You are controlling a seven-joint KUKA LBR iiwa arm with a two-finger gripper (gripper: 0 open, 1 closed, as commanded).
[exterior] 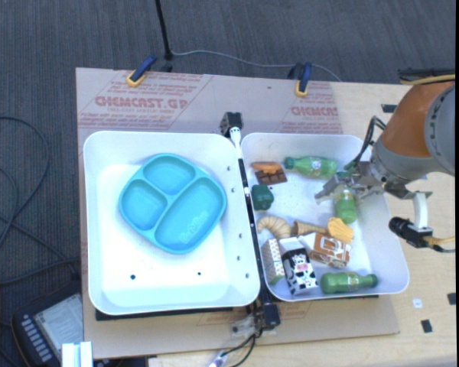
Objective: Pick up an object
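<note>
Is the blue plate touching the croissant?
Apart. The camera view shows the blue plate in the left bin and the croissant in the right bin.

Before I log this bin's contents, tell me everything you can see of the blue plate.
The blue plate is a light blue, rounded, plastic-looking dish with three compartments: two small, one larger. It lies flat and face up, turned at a slant, in the left white bin, resting on the bin's floor. Nothing else touches it.
</note>
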